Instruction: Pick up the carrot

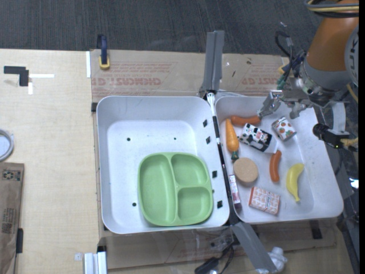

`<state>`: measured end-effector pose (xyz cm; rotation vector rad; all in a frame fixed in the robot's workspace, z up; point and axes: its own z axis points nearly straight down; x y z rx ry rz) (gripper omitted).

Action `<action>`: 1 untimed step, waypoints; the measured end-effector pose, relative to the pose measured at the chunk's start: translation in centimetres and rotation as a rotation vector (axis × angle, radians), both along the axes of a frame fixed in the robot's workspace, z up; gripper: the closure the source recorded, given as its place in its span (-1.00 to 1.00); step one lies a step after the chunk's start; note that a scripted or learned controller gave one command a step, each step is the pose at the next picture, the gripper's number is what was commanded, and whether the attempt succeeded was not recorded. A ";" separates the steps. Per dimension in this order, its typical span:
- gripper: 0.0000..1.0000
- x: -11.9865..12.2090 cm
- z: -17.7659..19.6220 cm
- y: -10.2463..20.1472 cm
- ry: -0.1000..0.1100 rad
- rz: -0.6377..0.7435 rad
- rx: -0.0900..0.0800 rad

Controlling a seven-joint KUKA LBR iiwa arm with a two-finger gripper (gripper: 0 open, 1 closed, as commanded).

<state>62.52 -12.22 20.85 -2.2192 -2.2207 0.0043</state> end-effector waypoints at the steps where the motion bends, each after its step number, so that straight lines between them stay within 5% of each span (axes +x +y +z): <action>1: -1.00 -3.4 -1.8 6.3 0.000 0.048 0.000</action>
